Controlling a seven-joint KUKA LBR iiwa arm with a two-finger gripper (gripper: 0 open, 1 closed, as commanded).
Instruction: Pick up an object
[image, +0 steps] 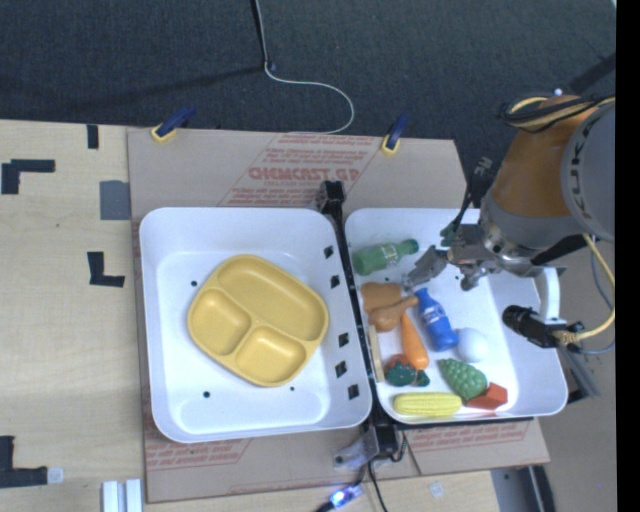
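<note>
Corn cob lies well below the spread, empty claw; blue bottle sits nearer.

The right shallow white bin is crowded along its left half: a green plastic bottle lies near the top, below it a brown toy drumstick, an orange toy carrot, a blue plastic bottle and a small dark green toy, all close together with little room between them. Along the front wall a yellow toy corn cob, a green bumpy toy and a red toy piece sit packed. The grey two-finger gripper hangs over the upper middle. The bin's right side beside a white egg-shaped toy stays open floor, though a black fitting on the arm overhangs it
</note>
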